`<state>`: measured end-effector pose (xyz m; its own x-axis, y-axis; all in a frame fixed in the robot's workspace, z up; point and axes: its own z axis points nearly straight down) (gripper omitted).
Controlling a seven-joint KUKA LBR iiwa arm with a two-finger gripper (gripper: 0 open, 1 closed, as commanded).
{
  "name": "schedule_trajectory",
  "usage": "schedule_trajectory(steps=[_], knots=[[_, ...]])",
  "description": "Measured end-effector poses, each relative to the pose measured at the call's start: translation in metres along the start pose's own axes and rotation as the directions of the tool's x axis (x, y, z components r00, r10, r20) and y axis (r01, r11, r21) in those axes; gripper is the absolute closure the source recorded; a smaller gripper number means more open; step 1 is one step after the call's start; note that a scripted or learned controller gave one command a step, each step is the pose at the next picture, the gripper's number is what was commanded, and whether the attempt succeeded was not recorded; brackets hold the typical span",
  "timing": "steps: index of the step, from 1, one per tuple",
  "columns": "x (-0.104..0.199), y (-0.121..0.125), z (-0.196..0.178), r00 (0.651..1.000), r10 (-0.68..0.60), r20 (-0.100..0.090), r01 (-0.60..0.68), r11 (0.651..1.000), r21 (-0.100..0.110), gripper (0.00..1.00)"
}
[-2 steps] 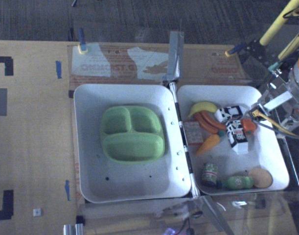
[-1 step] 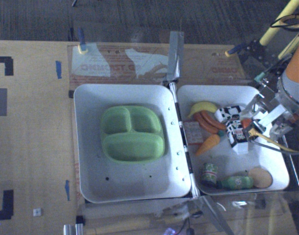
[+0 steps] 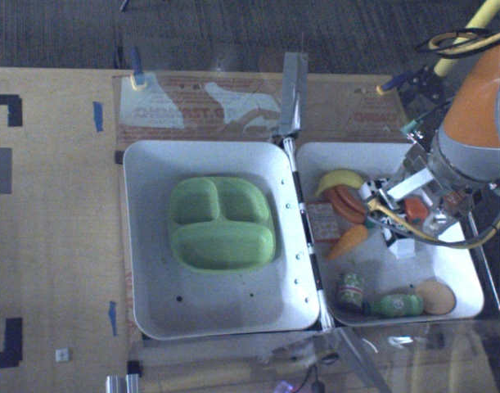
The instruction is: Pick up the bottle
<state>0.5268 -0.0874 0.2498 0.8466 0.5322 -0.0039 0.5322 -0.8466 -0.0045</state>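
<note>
The green bottle (image 3: 396, 304) lies on its side along the front wall of the right bin (image 3: 470, 297), its dark cap pointing left. My gripper (image 3: 399, 219) hangs over the middle of that bin, well behind the bottle and apart from it. Nothing shows held in it. The grey arm with its orange band comes in from the upper right.
A small can (image 3: 350, 287) stands just left of the bottle, and a tan round thing (image 3: 436, 296) lies to its right. A banana (image 3: 340, 179), a red sausage (image 3: 348, 202) and a carrot (image 3: 349, 241) lie left of the gripper. The left bin (image 3: 143, 244) holds a green divided plate (image 3: 222, 223).
</note>
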Motion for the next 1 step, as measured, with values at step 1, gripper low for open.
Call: schedule_trajectory(steps=[1], knots=[[-0.0257,-0.0494,0.0668,0.999,0.040,-0.001,-0.040,0.999,-0.001,0.00]])
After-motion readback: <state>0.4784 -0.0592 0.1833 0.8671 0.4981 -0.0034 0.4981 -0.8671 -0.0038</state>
